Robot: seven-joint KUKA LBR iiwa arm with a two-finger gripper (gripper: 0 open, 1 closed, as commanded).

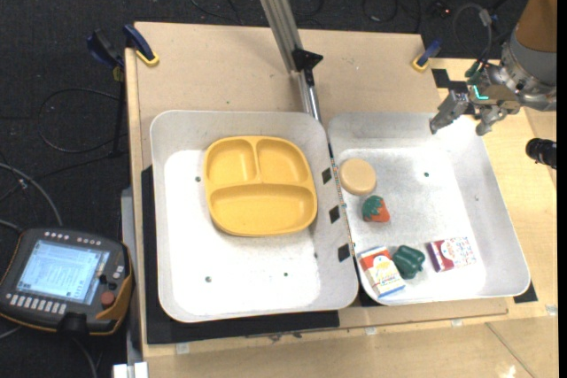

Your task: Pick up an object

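Approach step of a pick: the gripper (pixel 467 115) hangs above the far right corner of the right bin (pixel 496 217) with its two fingers spread and nothing between them, so no object is yet taken. All candidates lie nearer the camera than the gripper and to its left in the picture: the tan disc (pixel 358 176) is closest, the small red and green fruit (pixel 376 209) sits just beyond it, and the carton (pixel 382 272), the dark green piece (pixel 408 260) touching it, and the flat packet (pixel 452 253) lie farthest, along the bin's near edge. The yellow tray (pixel 260 186) rests alone in the left bin (pixel 177 217), well apart from the gripper. The next move, as judged here, calls for a traverse toward one chosen object, a descent with the fingers straddling it, then closure; the disc looks the easiest reach, while the carton and green piece crowd each other. The arm is cut off at the picture's right edge, the fingertips are small and blurred, and the packet's print is illegible
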